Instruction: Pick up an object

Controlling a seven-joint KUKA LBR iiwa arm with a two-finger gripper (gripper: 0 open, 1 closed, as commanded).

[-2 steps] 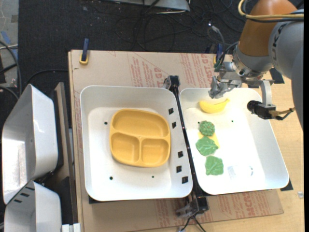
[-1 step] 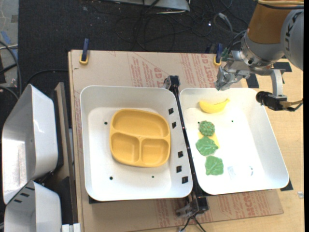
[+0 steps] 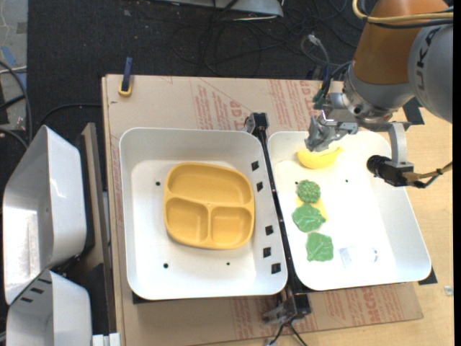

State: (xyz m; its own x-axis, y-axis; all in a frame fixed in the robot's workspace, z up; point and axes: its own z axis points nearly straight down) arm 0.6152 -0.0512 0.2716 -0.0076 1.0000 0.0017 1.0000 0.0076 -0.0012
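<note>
Presently you are looking at the gripper (image 3: 325, 137) sitting low in the right bin (image 3: 389, 258), directly over a yellow piece (image 3: 320, 158) at the bin's far edge — whether its jaws are spread or closed on that piece cannot be told. Three green pieces (image 3: 310, 218) are lying in a row nearer you. A yellow divided tray (image 3: 209, 205) is occupying the left bin (image 3: 140, 215).

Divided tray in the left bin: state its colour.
The divided tray is yellow-orange, plain and unpatterned, as the camera view shows.
</note>
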